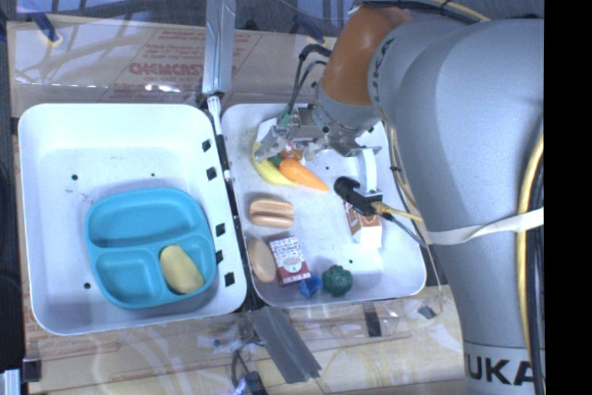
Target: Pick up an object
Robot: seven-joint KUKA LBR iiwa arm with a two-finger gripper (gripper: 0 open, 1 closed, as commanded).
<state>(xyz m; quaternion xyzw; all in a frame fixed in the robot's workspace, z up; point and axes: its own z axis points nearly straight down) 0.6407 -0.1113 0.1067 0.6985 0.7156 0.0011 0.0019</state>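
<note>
Grey and smooth, the big rounded arm [472, 143] is the closest thing to the camera and covers the right side, with its glossy orange band [356, 60] above the wrist. The gripper [287, 136] hangs low over the far end of the right bin [407, 277]. Whether it is apart or together I cannot tell, and nothing can be seen held in it.

Just under the gripper lie a curved yellow banana [266, 169] and a pointed orange carrot [305, 175]. Both look like shiny plastic, and they touch each other.

Nearer the middle of this bin lies a hot dog [271, 212] in a tan bun. To the right, near the wall, is a white and brown carton [367, 228]. At the near end are a beige oval piece [262, 260], a small red and white box [290, 258], a small blue thing [310, 286] and a dark green bumpy lump [339, 280].

The left bin [55, 143] holds a light blue divided tray [139, 222]. A smooth yellow oval [181, 268] rests in the tray's near right compartment.
</note>
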